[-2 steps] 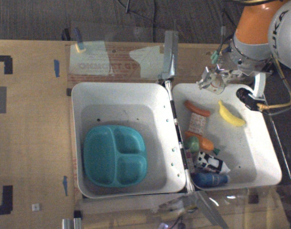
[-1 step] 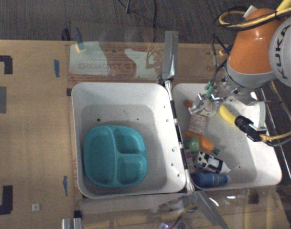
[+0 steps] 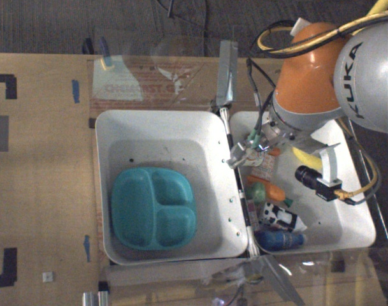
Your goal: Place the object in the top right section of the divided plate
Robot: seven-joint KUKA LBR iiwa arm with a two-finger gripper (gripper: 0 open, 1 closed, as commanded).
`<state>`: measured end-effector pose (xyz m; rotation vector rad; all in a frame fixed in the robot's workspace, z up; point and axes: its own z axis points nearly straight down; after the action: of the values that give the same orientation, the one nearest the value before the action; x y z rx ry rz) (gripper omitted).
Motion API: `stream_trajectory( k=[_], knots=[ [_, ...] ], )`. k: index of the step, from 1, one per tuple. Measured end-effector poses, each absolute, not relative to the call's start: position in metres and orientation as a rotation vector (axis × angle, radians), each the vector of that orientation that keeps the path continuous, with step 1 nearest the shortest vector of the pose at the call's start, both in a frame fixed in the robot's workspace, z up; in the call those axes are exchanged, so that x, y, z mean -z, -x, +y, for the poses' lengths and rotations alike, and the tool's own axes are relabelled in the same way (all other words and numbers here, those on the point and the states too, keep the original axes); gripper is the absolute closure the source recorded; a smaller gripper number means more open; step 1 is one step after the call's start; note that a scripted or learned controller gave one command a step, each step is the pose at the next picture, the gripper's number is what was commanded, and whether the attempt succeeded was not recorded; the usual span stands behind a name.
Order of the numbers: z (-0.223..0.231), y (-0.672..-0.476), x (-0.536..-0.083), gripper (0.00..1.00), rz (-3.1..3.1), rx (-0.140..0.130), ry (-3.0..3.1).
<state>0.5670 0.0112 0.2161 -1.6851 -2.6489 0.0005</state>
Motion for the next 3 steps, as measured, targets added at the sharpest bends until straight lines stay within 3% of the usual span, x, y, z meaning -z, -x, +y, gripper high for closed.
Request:
stream_trajectory(
  k=[1, 2, 3],
  knots=[
    [-0.031, -0.549, -0.244, 1.00, -2.760, 0.002, 1.508],
    [0.035, -0.515, -0.220, 1.00, -2.908, 0.000, 1.184],
    [0.107, -0.479, -0.229, 1.00, -3.030, 0.000, 0.822]
  ],
)
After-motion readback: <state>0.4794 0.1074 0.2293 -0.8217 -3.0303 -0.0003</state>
